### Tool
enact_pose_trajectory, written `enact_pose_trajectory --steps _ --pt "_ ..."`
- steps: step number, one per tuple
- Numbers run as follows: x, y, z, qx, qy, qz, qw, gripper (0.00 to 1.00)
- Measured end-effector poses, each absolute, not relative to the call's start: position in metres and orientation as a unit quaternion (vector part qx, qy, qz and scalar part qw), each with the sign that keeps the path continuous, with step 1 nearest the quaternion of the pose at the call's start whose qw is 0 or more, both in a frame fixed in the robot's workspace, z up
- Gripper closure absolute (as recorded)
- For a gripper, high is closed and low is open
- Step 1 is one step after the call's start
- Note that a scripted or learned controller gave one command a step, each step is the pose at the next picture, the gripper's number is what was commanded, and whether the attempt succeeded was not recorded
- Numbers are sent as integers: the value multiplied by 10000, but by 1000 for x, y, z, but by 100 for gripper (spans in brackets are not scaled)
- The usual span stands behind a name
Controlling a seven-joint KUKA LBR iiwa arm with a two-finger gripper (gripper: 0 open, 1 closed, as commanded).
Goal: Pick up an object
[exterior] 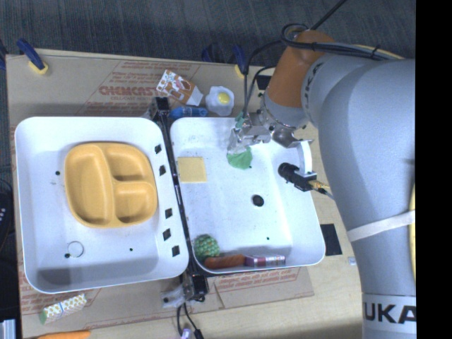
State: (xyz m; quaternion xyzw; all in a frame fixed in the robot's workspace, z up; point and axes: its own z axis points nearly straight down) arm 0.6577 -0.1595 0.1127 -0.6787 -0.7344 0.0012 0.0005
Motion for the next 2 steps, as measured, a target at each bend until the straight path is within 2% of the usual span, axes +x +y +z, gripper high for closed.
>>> enact_pose_trajectory --steps 1,2 --pt "658 -159 113 -6785 -7346 13 7 0" --pt "644 -168 92 -7251 -6886 13 19 0"
